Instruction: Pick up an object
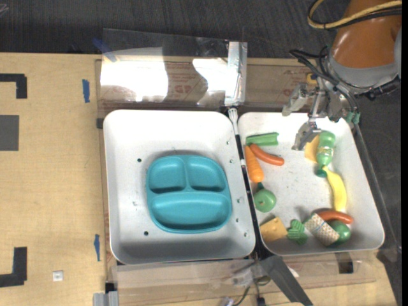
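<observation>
- The arm (pixel 366 27) reaches in from the far right, wrist bent down over the right bin's (pixel 370 193) far right corner.
- The gripper (pixel 310 132) hangs just beside a green toy (pixel 326 146) (finger spread: cannot tell).
- Nearby lie a banana (pixel 336 190), carrot (pixel 254 164) and green pepper (pixel 261 139).
- The left bin (pixel 121 139) holds a teal divided tray (pixel 187 191).

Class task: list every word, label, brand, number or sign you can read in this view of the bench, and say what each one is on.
None can be read.
The clear sheet behind the left bin has faint reddish print showing through it: too blurred and washed out by glare to read.
The teal tray and the toy food in the right bin carry no lettering.
</observation>
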Controlling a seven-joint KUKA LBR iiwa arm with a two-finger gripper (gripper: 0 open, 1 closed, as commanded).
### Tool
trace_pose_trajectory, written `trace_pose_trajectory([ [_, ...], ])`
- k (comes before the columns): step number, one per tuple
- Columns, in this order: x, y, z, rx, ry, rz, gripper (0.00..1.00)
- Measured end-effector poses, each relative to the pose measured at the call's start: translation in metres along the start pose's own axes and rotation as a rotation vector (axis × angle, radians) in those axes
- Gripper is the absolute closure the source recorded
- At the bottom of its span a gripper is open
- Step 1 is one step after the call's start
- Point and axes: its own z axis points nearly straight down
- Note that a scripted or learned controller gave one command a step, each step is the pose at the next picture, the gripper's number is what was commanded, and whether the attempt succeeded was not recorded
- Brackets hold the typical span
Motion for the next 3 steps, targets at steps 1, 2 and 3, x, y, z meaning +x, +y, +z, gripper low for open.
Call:
trace_pose_trajectory([
  [1, 0.010, -0.093, 0.138, -0.003, 0.017, -0.086, 0.00],
  [2, -0.023, -0.068, 0.148, 0.000, 0.010, 0.008, 0.00],
  [3, -0.007, -0.133, 0.148, 0.002, -0.002, -0.053, 0.00],
])
